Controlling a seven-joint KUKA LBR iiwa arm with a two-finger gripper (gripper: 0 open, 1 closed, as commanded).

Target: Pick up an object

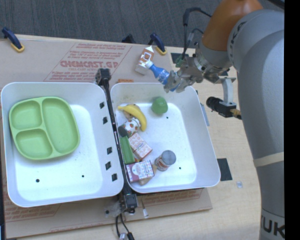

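My gripper [155, 70] hangs over the far rim of the right bin [202, 134], its blue fingers [161, 75] pointing up-left. Between the fingertips sits a small white bottle with an orange label [145, 60], held above the cardboard behind the bin. Inside the right bin lie a banana [134, 114], a green ball [159, 105], a tin can [165, 159], two red-and-white cartons [140, 146] [139, 171], a green stick [126, 150] and a small dark-and-red item [130, 127].
The left bin [65, 179] holds a green divided plate [43, 127]. A black divider with clips [109, 129] runs between the bins. Blue clamps [13, 39] [158, 43] grip the cardboard's far edge. The arm's grey body [260, 84] fills the right side.
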